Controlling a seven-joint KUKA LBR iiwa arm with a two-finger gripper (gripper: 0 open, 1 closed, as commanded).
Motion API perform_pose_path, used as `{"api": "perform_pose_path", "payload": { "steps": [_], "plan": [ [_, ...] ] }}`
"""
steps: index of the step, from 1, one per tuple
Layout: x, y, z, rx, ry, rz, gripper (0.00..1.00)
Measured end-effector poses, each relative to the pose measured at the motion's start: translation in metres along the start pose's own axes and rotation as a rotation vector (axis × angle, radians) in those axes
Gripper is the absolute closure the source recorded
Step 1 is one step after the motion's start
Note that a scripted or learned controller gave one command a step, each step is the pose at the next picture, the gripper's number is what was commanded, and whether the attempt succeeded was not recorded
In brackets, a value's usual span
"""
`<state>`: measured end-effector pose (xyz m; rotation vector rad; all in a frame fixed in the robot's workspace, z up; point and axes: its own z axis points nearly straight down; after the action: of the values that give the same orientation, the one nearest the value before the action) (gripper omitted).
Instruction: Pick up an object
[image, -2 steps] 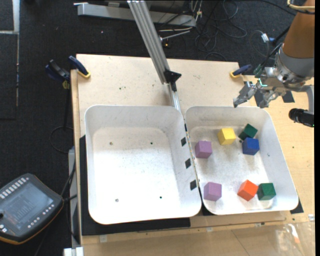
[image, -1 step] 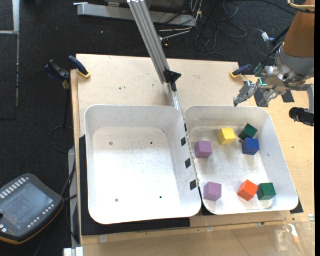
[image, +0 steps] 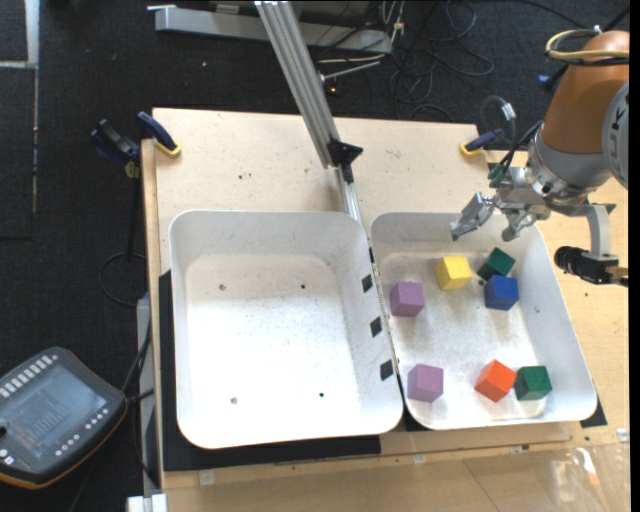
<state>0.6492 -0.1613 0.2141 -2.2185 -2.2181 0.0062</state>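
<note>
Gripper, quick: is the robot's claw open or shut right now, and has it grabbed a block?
Gripper: open, holding nothing, above the far end of the right bin, near the dark green block.

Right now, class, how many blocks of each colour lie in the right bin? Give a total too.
Purple blocks: 2
Green blocks: 2
Yellow block: 1
Blue block: 1
Orange block: 1
Total: 7
</note>
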Motion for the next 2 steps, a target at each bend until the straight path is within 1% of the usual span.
{"api": "perform_pose_path", "payload": {
  "steps": [1, 2],
  "plan": [
    [0.003, 0.009, 0.058, -0.001, 0.0, -0.004, 0.0],
    [0.012, 0.008, 0.107, -0.001, 0.0, -0.003, 0.0]
  ]
}}
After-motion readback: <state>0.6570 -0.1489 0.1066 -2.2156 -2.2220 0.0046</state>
